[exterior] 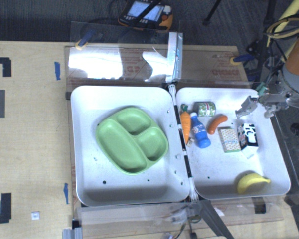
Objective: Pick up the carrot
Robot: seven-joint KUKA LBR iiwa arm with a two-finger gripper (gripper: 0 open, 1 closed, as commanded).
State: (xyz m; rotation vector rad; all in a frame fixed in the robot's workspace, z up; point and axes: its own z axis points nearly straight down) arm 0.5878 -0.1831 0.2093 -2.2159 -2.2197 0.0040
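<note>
Carrot (pixel 186 125): it lies in the right bin (pixel 276 158), hard against that bin's left wall, an orange body with a green tip at its far end, stretched along the wall. Touching the carrot's right side is a small blue bottle (pixel 200 134) with a white cap. Just beyond the bottle, toward the right bin's far wall, a green-labelled can (pixel 206 108) lies on its side. A reddish sausage-shaped item (pixel 218 122) sits near the bottle's right, tilted. Further right in the same bin come a flat patterned packet (pixel 229 139) and, touching its right edge, a black and white carton (pixel 248 136). A yellow banana (pixel 252 182) rests near the right bin's near-right corner, well apart from the carrot.

The gripper (pixel 248 106) hangs over the right bin's far-right part, well apart from the carrot and above the carton's side of the bin. Whether it is wide or narrow I cannot tell; nothing can be seen held in it. The arm (pixel 291 73) reaches in past the right bin's right rim.

The left bin (pixel 84 133) sits beside the right bin, their walls touching, and holds a green divided plate (pixel 132 139) near its middle. Both bins stand on the surface (pixel 30 133), light wood left of the left bin.
</note>
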